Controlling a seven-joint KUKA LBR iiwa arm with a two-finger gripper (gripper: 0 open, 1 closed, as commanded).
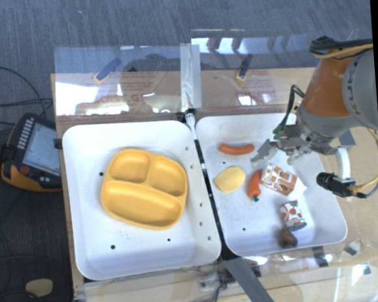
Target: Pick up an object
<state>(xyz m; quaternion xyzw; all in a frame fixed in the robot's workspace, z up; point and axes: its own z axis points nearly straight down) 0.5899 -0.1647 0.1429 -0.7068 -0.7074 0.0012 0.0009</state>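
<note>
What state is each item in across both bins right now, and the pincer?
Yellow divided plate: upright in left bin, compartments bare.
Hot dog: lying flat, right bin.
Yellow potato-like piece: resting beside the carrot.
Carrot: lying flat.
Snack packet: flat, just below the pincer.
Small can: tipped on its side.
Pincer: over right bin, holding nothing visible.

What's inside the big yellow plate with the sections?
Nothing: the yellow plate in the left bin shows three bare sections. What lies beneath it is covered.
</note>
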